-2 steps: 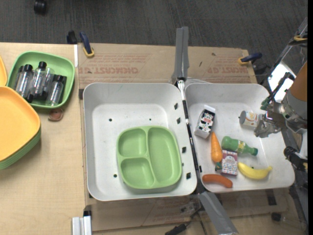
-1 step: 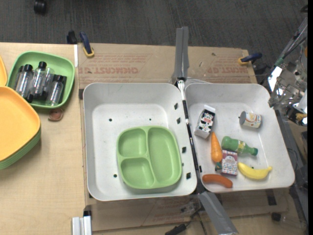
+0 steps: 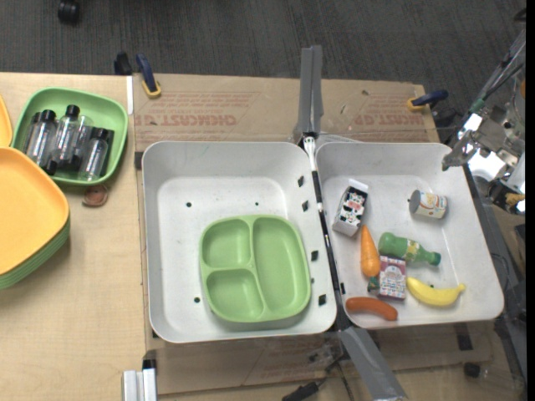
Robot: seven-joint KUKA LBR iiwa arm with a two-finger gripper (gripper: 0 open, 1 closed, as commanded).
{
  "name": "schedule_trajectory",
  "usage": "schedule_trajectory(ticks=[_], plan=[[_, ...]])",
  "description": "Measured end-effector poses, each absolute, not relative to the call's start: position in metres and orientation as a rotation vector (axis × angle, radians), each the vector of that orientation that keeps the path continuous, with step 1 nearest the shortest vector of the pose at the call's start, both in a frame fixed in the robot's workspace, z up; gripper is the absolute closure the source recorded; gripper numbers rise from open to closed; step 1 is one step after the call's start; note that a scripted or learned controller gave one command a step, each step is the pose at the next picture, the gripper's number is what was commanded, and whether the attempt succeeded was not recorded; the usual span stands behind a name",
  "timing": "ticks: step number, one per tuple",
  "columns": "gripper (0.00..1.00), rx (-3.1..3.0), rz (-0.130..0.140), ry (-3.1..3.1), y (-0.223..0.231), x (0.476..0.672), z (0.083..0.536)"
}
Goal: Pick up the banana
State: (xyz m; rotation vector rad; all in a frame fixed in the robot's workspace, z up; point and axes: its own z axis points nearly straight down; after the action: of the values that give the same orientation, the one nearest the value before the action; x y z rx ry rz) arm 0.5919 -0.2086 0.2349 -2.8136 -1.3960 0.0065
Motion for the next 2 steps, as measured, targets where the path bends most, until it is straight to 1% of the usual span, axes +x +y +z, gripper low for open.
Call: schedule_trajectory(ticks=[1, 2], plan=[[0.00, -2.761, -0.003, -1.481, -0.1996, 0.5990, 0.0913], [1.00, -2.761, 0.002, -1.485, -0.2004, 0.5989, 0.1009]])
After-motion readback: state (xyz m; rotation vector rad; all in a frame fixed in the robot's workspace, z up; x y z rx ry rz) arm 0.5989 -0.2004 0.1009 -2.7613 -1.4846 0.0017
